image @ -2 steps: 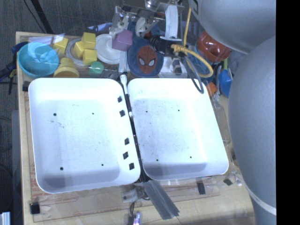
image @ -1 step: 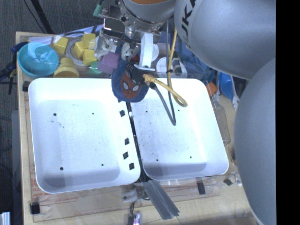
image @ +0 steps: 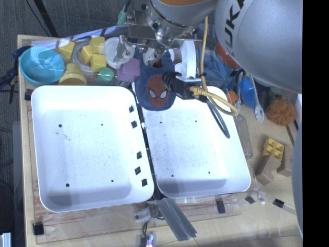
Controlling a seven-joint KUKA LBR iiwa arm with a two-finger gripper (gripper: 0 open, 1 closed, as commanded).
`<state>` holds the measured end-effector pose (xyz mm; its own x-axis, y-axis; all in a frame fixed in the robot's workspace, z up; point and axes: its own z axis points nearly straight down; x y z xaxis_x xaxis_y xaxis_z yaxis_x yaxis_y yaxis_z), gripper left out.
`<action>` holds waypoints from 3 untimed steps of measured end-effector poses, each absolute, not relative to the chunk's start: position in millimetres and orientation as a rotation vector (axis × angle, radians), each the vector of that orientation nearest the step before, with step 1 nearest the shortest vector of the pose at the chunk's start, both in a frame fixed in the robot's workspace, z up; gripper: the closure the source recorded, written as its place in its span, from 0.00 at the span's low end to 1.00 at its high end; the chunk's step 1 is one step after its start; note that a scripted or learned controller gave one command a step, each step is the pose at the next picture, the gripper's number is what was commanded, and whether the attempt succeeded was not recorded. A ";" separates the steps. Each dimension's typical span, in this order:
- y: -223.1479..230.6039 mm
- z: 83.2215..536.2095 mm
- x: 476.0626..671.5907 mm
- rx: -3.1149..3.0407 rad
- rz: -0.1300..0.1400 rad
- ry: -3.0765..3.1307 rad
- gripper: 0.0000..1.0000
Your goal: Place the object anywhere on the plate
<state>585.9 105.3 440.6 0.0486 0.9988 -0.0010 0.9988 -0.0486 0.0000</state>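
Observation:
A dark blue Spider-Man piece (image: 157, 90), with the red mask printed on it, lies over the far left corner of the right bin (image: 195, 153). Its upper end reaches up to my gripper (image: 154, 58), which hangs directly above it under the orange-banded wrist. The wrist hides the contact between them, so I cannot tell whether the piece is held or just leaning on the bin's rim. A yellow cable (image: 213, 95) and a black cable loop (image: 220, 118) trail from the wrist over the right bin's far side.
The left bin (image: 82, 148) stands beside it. Behind the bins are a light blue bowl (image: 42, 64), yellow cups and blocks (image: 85, 55), a green ball (image: 106, 75) and a purple object (image: 128, 69). On the right lie blue items (image: 248, 94), an orange fuzzy ball (image: 281, 111) and a yellow block (image: 272, 148).

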 end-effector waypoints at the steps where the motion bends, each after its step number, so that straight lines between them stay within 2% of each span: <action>1: 197.2 440.1 557.2 2.270 -0.005 2.174 1.00; 2: 217.8 315.1 502.7 2.401 -0.013 2.030 1.00; 3: 216.6 231.2 497.5 2.553 -0.015 1.833 1.00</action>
